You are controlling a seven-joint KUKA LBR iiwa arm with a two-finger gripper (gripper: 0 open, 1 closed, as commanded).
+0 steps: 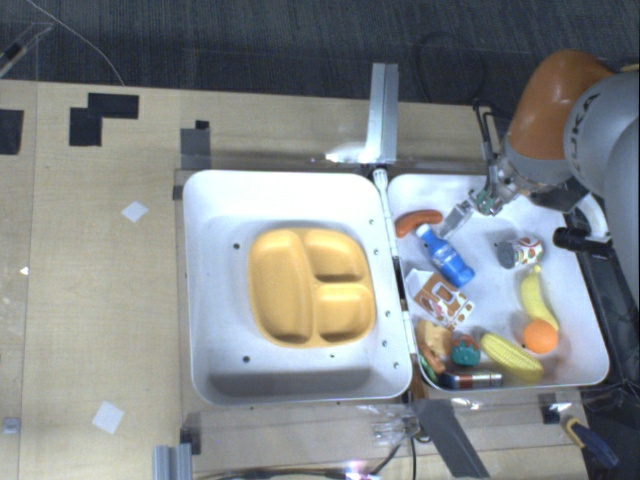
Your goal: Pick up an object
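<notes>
My gripper (458, 217) hangs over the back of the right bin (590, 368), reaching in from the upper right. Its tip is just above and right of a blue bottle (446, 256) and beside a red sausage (418, 222). Nothing can be seen held in it. Further right lies a small grey and white toy (519, 252). A banana (534, 295), an orange (540, 338) and a second yellow fruit (512, 357) sit at the front right. A patterned orange and white packet (443, 303) lies in the bin's left middle.
The left bin (215, 368) holds a yellow divided tray (310, 286). A teal item (465, 352) and a dark marker (471, 378) crowd the right bin's front left corner. A metal post (383, 118) stands behind the divider between the bins.
</notes>
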